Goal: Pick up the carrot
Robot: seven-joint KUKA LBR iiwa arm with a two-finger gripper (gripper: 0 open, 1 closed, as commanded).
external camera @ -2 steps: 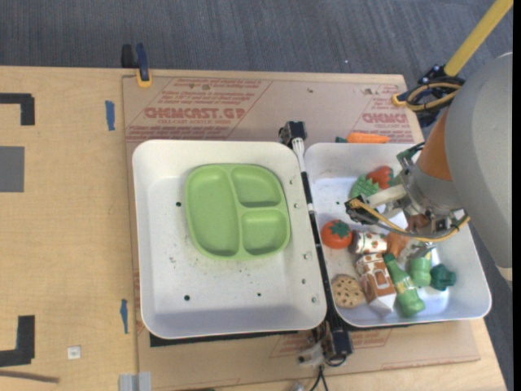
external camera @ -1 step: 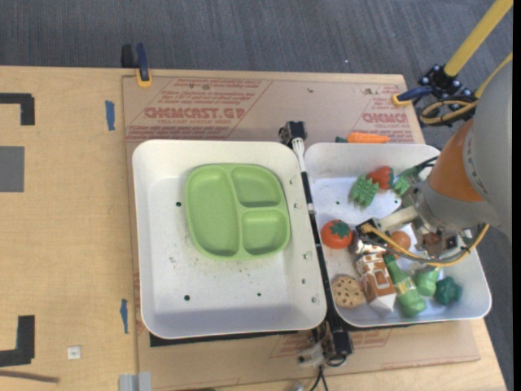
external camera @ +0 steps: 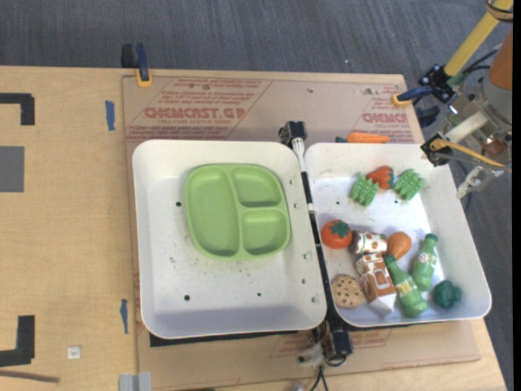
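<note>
The carrot (external camera: 367, 138) lies on the tabletop (external camera: 65, 218) just outside the right bin (external camera: 468, 243), at its 12 o'clock edge. The pincer (external camera: 476, 149) hangs at the bin's 2 o'clock; I cannot tell its state.

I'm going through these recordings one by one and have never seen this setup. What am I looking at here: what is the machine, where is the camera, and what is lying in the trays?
One fixed camera looks down at a slant on a bench. The machine is a robot arm entering from the right edge; its gripper is too cluttered to read here. Two shallow white bins sit side by side. The left bin holds a green divided plate. The right bin holds toy food: a tomato, a cookie, green bottles and more. The carrot, the thing to be picked up, lies outside the bins, just behind the right bin's far rim. Nothing appears to be held.
</note>
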